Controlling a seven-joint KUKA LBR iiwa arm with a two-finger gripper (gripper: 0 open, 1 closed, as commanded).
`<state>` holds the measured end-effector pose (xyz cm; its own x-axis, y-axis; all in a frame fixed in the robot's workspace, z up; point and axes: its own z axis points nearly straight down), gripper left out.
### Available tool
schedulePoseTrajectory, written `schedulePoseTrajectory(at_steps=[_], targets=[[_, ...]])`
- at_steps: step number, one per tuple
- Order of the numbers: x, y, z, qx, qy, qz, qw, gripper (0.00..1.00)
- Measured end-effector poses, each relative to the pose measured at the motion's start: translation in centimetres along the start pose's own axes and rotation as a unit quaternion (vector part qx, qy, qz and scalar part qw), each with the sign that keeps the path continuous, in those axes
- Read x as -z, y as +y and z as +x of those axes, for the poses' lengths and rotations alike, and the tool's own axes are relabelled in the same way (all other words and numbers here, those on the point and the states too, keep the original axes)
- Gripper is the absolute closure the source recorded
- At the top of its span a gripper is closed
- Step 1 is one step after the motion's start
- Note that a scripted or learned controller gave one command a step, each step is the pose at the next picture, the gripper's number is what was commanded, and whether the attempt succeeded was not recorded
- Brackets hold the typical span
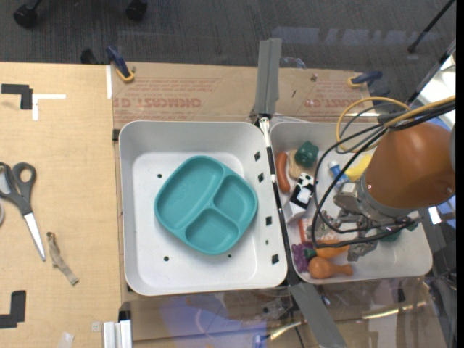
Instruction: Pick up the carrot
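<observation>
Crowding the right bin, toys surround the carrot at its near edge: purple grapes just left, a green piece farther back. Cables overhang. The gripper hovers above. The teal divided plate occupies the left bin.

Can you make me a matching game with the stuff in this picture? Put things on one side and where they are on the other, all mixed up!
Things:
1. teal plate
2. scissors
3. carrot
4. blue clamp

Places:
A. in the right bin, near its front edge, under the arm
B. on the wooden bench top, at the picture's left edge
C. in the left bin
D. on the cardboard's edge behind the left bin

Pairs: 1-C, 2-B, 3-A, 4-D
</observation>
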<state>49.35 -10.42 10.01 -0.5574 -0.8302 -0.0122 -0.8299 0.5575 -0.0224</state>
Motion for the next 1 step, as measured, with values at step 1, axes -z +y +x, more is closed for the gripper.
schedulePoseTrajectory(at_steps=[1], targets=[[-0.02,0.84,0.19,0.025,0.0,0.0,0.9997,0.0]])
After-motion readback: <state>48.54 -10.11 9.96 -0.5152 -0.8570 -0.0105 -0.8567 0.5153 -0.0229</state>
